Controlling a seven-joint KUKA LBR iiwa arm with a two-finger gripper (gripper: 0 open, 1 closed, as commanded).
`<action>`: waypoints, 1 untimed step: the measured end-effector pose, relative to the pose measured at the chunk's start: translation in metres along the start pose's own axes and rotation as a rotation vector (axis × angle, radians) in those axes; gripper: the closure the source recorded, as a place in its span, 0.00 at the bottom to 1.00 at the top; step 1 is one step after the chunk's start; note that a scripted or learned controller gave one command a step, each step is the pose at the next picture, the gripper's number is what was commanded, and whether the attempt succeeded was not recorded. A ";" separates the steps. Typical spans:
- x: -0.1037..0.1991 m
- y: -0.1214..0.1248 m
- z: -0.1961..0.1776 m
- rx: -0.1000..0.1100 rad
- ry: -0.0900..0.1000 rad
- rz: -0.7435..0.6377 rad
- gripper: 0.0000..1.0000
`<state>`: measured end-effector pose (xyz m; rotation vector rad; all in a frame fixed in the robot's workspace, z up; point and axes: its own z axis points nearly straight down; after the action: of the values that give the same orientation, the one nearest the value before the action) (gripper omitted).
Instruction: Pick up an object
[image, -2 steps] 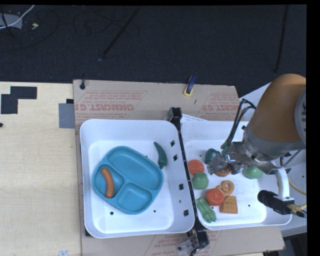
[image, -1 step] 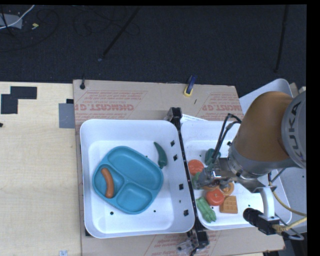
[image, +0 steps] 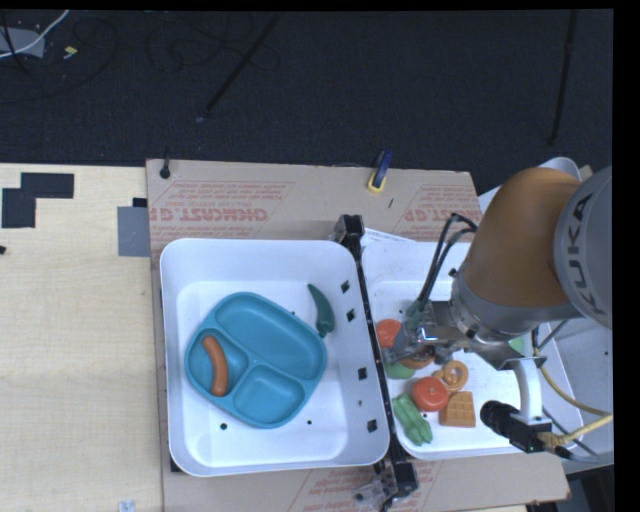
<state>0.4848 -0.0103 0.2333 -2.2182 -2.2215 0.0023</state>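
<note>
A: Objects: the pile sits in the right bin, all of it right of the black divider between the two bins. Orange-red piece just right of the divider, near mid-height. Red tomato-like piece further right and lower. Ring-shaped pretzel touching the tomato's upper right. Tan waffle square just below that. Green vegetable lowest, close to the divider.

B: Gripper?

A: Gripper is down in the right bin, just right of the divider, between the orange-red piece and the tomato. Can't tell how far open it is, or whether it has anything; the wrist blocks the fingertips. A green bit shows right under it, contact unclear.

B: Other side of the divider?

A: Left bin holds a blue sectioned plate, well left of the divider, with an orange sausage in its left compartment. Dark green pepper lies between plate and divider, touching the plate's upper right rim.
</note>
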 end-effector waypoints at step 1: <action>0.004 -0.012 -0.002 0.002 0.001 0.002 1.00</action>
<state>0.4726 -0.0067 0.2358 -2.2186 -2.2181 0.0039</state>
